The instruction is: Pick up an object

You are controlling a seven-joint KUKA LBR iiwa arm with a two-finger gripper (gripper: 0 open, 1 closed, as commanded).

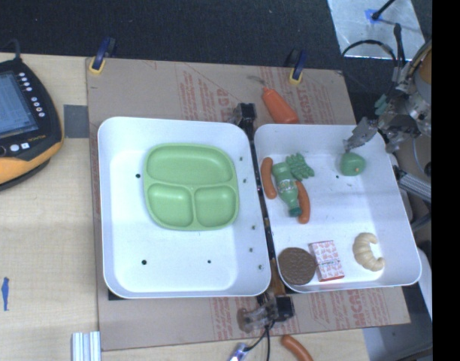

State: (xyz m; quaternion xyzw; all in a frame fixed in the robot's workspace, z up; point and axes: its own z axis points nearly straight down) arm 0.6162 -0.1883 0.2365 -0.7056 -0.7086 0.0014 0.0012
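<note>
White plastic walls bound the right bin (401, 224), the landmark here. Along its near wall sit a brown disc (297, 265), a red-and-white packet (326, 259) touching it, and a croissant (368, 251) toward the near right corner. Mid-bin, close to the left wall, a sausage (267, 177), a green bottle (289, 190), leafy greens (298, 165) and a second sausage (304, 204) crowd together, which likely makes them awkward picks. Toward the far right corner lies a green ball (352, 164), well apart from the cluster and so the likely target. The gripper (361, 138) hangs just above and beyond it, tips pointing down at it; I cannot tell how wide it stands, and nothing shows between the tips. Beyond the far wall a carrot (279, 106) lies on the cardboard. Left of the bin, a green tray (191, 186) sits in the other bin (117, 224).
</note>
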